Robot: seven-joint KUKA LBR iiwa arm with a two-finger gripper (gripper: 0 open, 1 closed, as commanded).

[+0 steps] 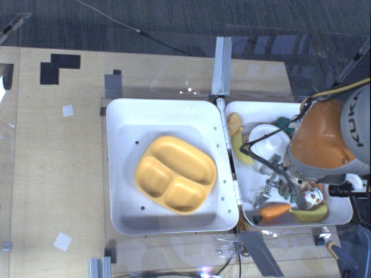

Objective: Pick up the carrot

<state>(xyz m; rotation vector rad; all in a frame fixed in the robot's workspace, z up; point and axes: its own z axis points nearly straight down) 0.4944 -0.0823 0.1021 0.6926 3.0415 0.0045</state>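
The orange carrot (275, 211) lies along the front wall of the right bin (249, 218), its tip pointing left. My gripper (272, 191) hangs just above it and slightly behind, its metal parts coming down close to the carrot's left end. The orange wrist band and grey arm (322, 139) cover the bin's right half. The carrot still rests on the bin floor.
A yellow banana (311, 214) lies right of the carrot. A white bowl (265, 139), a second yellow fruit (239, 146), a tan piece (234, 122) and a green item (284, 123) sit further back. The left bin (122, 155) holds a yellow divided plate (175, 173).
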